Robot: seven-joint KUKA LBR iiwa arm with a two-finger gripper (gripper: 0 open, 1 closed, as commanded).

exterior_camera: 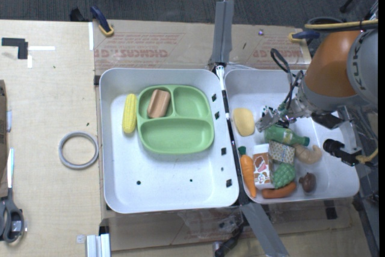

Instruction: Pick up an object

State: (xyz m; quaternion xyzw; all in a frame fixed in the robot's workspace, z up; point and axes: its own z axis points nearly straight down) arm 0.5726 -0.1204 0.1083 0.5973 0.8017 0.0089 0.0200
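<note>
The right bin (337, 189) holds a heap of toy food. In it lie a pale yellow rounded piece (243, 121), a green bottle (287, 136) on its side, an orange carrot (247, 172), a small printed carton (261, 168), a green textured piece (283, 174), a beige piece (310, 154) and a dark brown piece (308, 182). My gripper (269, 121) is low in this bin, just above the left end of the green bottle and right of the yellow piece. The arm's orange band (334, 63) rises behind it.
The left bin (120, 183) holds a green divided plate (175, 135) with a brown sausage roll (158, 103) in its upper left compartment, and a corn cob (129, 112) beside it. A grey ring (78, 149) and scissors (11, 213) lie on the bench at left.
</note>
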